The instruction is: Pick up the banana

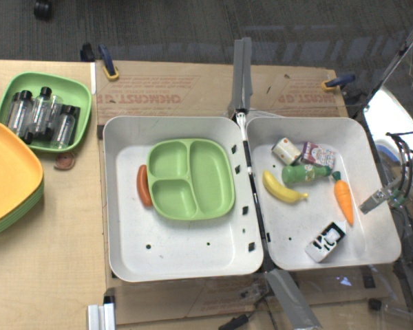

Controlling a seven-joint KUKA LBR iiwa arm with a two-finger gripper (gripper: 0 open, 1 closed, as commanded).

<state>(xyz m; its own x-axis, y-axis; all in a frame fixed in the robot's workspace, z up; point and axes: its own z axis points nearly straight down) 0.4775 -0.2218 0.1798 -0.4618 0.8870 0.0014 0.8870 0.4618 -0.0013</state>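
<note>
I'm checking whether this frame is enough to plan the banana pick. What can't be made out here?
- Gripper: at the camera view's right edge, too blurred to read.
- Hot dog: partly hidden under the green tray.
- Banana: top end tucked against the green bottle.

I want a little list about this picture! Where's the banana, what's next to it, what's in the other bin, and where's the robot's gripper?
banana: lying in the right bin, near its left side
next to it: green bottle just above, touching or nearly so; carrot to the right, apart
also in that bin: small cartons, black-and-white box
left bin: green divided plate, sausage at its left edge
gripper: at the right bin's right rim, away from the banana, holding nothing
</note>
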